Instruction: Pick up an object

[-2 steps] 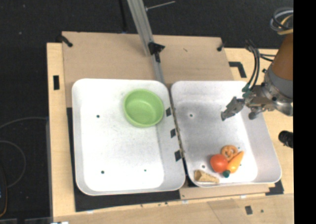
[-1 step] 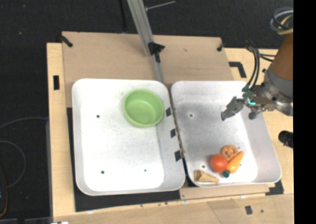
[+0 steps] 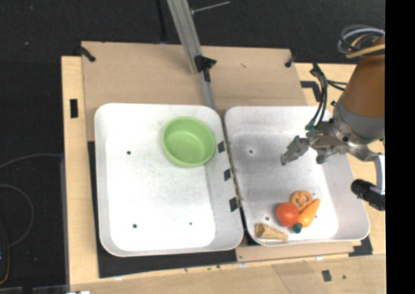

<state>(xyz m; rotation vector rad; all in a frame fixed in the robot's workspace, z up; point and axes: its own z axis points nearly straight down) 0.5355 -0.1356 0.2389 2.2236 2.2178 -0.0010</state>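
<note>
The gripper [image 3: 306, 152] is hanging over the middle of the right bin [image 3: 259, 124], its two fingers spread apart and nothing sitting between them, so it is carrying no load. The arm [image 3: 364, 95] is leaning in from the right edge, which is putting the wrist above the bin's open floor rather than over the goods. And the goods are all huddling in the near corner of that bin: a tomato [image 3: 287, 213], a carrot [image 3: 308, 211] lying against it, a small round orange piece [image 3: 300, 198] just behind, and a wedge of bread [image 3: 270, 232] by the front rim. Over in the left bin [image 3: 117, 176] a green bowl [image 3: 189, 142] is sitting upright near the divider, well apart from the fingers. My read: the corner cluster is looking like the nearer target, though crowding there could be spoiling a clean grasp
</note>
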